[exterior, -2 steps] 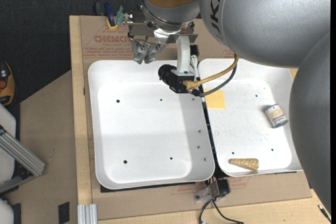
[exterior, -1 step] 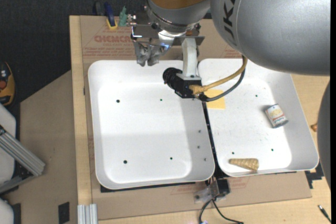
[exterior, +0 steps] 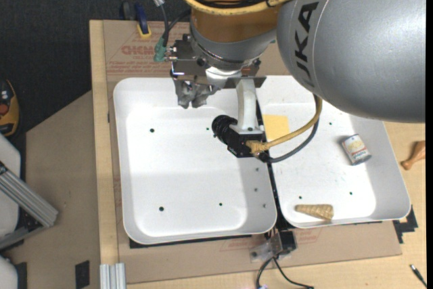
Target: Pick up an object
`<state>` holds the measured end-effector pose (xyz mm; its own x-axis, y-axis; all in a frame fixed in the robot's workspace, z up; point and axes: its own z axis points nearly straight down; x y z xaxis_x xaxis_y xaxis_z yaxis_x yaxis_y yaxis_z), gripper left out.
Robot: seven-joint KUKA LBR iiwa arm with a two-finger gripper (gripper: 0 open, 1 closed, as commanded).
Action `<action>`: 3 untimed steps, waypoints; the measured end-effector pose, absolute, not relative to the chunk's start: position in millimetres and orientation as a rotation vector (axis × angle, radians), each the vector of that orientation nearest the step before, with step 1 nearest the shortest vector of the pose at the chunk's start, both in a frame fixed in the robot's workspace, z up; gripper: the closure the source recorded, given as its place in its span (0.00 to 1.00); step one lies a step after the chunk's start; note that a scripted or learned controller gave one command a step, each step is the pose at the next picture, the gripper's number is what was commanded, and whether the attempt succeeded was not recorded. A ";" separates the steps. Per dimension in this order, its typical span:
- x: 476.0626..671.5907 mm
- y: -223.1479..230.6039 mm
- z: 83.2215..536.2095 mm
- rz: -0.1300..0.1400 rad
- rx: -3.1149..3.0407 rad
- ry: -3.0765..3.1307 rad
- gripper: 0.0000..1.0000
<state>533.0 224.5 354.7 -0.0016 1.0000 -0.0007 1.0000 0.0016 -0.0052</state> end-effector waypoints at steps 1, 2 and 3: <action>501.2 224.8 359.6 0.005 -2.216 -2.222 1.00; 477.7 224.8 359.2 0.006 -2.217 -2.222 1.00; 478.6 224.8 357.6 0.005 -2.219 -2.221 1.00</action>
<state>478.6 224.8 357.6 -0.0010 1.0000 -0.0005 1.0000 0.0010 -0.0041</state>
